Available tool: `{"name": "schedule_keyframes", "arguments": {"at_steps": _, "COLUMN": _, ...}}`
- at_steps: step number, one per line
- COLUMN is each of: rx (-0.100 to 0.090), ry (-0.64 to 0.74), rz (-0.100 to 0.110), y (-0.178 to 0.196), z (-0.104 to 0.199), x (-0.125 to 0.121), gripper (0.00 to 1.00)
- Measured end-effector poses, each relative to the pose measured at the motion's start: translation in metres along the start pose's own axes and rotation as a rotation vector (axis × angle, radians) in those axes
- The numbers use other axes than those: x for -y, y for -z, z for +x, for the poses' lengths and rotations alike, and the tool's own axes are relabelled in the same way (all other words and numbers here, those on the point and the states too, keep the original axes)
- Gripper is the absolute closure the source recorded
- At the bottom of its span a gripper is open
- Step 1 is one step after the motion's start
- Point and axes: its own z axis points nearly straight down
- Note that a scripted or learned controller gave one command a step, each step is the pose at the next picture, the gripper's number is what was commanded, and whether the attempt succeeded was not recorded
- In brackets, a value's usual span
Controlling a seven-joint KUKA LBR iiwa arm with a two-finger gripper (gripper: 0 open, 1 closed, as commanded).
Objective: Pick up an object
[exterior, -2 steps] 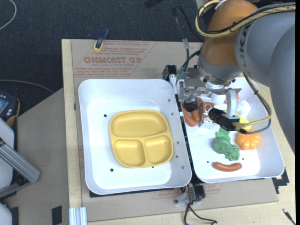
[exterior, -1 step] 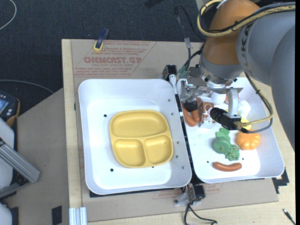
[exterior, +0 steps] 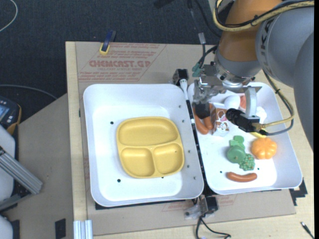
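The gripper (exterior: 205, 105) is seen low in the right bin (exterior: 286, 158), at about ten o'clock of that bin's floor, close against the wall shared with the left bin (exterior: 99, 133). How far the fingers are parted cannot be told, since they are masked by the wrist hardware and cabling, and nothing can be made out between them.

Directly beneath the fingertips, at six o'clock from them, an orange carrot-like toy (exterior: 203, 124) is lying; it is judged the likeliest target. Its long axis is laid roughly from twelve to five o'clock, along the bin wall, and its upper end is touching or hidden by the gripper. A small printed packet (exterior: 222, 122) is found just beside it at three o'clock.

Farther off, toward four and five o'clock of the gripper, a green broccoli toy (exterior: 238, 152), an orange pumpkin toy (exterior: 263, 148) and a red sausage toy (exterior: 241, 177) are spread well apart. A yellow divided plate (exterior: 149, 146) is resting in the left bin.

The bins are borne by a cardboard-covered bench (exterior: 124, 59), with dark floor around it.
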Motion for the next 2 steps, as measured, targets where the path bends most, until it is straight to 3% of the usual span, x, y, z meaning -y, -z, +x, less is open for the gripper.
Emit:
{"name": "schedule_keyframes", "arguments": {"at_steps": 1, "rx": 0.000, "ry": 0.000, "rz": 0.008, "y": -0.016, "z": 0.006, "x": 0.004, "gripper": 1.00}}
{"name": "schedule_keyframes", "arguments": {"at_steps": 2, "rx": 0.000, "ry": -0.002, "rz": 0.001, "y": 0.002, "z": 0.002, "x": 0.009, "gripper": 1.00}}
